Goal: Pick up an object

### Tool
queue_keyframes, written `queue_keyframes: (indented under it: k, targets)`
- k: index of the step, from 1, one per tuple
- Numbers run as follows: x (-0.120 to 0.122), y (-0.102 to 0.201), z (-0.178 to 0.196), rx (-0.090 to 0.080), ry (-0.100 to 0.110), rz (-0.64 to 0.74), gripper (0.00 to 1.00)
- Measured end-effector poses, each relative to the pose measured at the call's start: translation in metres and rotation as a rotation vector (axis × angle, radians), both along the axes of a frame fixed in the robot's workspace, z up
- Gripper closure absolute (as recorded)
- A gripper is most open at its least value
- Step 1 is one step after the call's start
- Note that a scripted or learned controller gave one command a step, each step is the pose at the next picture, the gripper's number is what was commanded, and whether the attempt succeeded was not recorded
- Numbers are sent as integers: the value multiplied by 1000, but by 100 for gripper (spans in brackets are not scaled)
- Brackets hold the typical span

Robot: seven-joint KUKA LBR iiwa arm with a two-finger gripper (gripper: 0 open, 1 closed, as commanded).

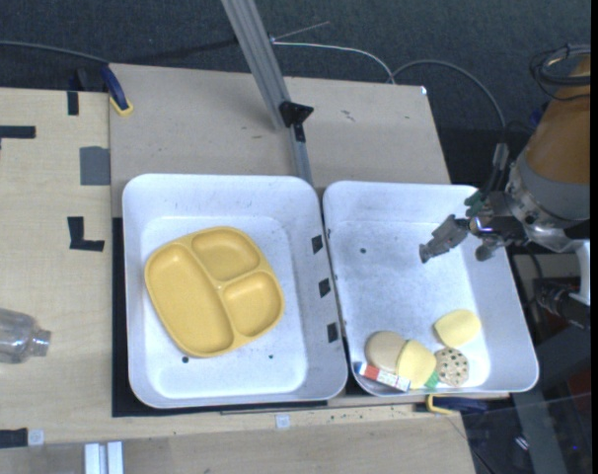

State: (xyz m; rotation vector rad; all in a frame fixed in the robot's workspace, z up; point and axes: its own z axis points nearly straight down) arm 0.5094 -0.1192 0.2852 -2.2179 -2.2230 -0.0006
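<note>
In the right bin point(378, 265), several small items are clustered at the front right corner: a yellow lump point(457, 326), a beige round piece point(383, 347), a yellow piece point(416, 361), a speckled cookie-like disc point(453, 367) and a small red and white object point(382, 374). My gripper point(464, 245) hangs over the right side of this bin, well behind the cluster. It is open, its two dark fingers spread apart with nothing between them. A yellow divided plate point(213, 289) lies in the left bin point(141, 205).
A slanted metal pole point(262, 52) crosses the bench behind the bins. A clear bottle point(13, 334) lies on the bench at the far left. A blue and yellow clamp point(116, 89) sits at the back left. Cables run behind the bench.
</note>
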Motion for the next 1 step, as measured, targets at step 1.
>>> queue_keyframes:
  k: [1]
  targets:
    - [13,58,-79,1,9,3,0]
